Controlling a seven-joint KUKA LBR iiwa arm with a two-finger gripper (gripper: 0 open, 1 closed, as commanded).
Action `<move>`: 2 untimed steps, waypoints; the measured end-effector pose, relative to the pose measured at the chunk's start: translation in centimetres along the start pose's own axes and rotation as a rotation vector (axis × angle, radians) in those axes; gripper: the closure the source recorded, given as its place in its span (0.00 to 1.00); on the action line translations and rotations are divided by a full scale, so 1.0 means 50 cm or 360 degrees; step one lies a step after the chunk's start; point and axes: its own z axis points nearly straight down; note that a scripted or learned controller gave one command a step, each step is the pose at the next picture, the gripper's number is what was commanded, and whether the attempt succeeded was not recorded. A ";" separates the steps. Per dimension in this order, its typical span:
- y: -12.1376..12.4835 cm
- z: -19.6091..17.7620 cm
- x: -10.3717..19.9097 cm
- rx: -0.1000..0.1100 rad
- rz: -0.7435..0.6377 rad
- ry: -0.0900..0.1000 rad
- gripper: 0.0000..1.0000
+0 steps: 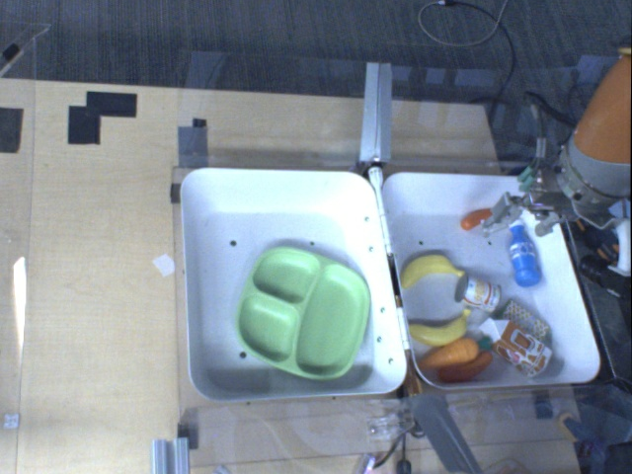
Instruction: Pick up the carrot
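Carrot, orange and tapered with a green top (456, 354), lies at six o'clock in the right white bin (583, 339), touching the curved yellow banana (434, 299). Jaws (521, 205) hover at one o'clock, spread and released, between a small orange-red piece (476, 219) and a blue plastic bottle (523, 256).

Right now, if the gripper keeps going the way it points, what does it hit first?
The gripper points toward the view's left, and the small orange item lies just ahead of its fingertips, so probably that first. Depth is unclear; it may pass above it.
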 end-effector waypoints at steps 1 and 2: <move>-0.173 0.229 0.104 0.0002 0.0296 0.0001 0.00; -0.169 0.207 0.105 -0.0005 0.0295 0.0001 1.00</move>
